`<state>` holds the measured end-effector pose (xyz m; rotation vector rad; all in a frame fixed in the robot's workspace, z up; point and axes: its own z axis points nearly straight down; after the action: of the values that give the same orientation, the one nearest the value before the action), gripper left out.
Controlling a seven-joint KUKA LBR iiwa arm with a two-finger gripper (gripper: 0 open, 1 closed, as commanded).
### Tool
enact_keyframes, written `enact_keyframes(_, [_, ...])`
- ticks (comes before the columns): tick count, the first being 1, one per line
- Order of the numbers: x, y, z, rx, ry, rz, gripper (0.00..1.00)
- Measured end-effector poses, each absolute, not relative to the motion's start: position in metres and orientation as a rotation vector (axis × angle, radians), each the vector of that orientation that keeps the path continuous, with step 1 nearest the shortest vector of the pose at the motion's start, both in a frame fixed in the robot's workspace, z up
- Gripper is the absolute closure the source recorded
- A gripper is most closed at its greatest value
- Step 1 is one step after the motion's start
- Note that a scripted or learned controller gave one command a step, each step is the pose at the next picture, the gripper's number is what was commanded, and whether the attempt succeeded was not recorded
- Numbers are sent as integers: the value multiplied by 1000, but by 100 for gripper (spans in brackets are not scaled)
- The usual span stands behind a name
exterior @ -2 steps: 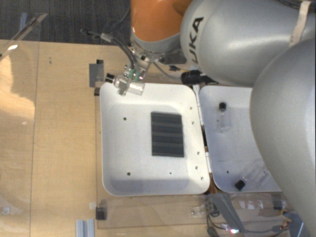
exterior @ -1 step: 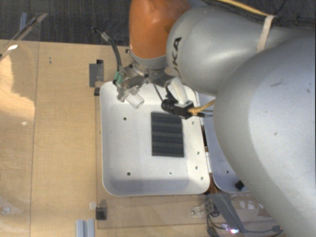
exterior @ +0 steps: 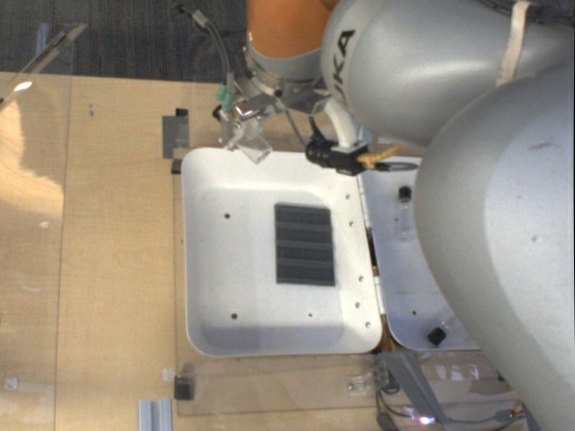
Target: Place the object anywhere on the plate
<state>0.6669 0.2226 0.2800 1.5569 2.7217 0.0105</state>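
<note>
A dark grey ribbed rectangular plate (exterior: 305,243) lies flat near the middle of the left white bin (exterior: 216,241). My gripper (exterior: 245,138) hangs over the bin's far rim, up and to the left of the plate and well apart from it. I see nothing held in it. In the right bin (exterior: 400,268), a small black object (exterior: 436,336) rests near the front edge, and another small dark piece (exterior: 404,193) lies near the back. The arm (exterior: 449,106) hides most of the right bin.
The wooden bench (exterior: 90,241) spreads out to the left of the bins. Black brackets stand at the left bin's far-left corner (exterior: 177,133) and near-left corner (exterior: 183,387). Cables (exterior: 346,155) hang from the wrist over the divide between the bins.
</note>
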Motion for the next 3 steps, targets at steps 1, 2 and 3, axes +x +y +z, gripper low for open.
enact_keyframes(1, [644, 223, 159, 831, 3026, 6, 100])
enact_keyframes(2, [659, 236, 272, 495, 3091, 11, 100])
enact_keyframes(3, [659, 234, 178, 1306, 2854, 5, 100])
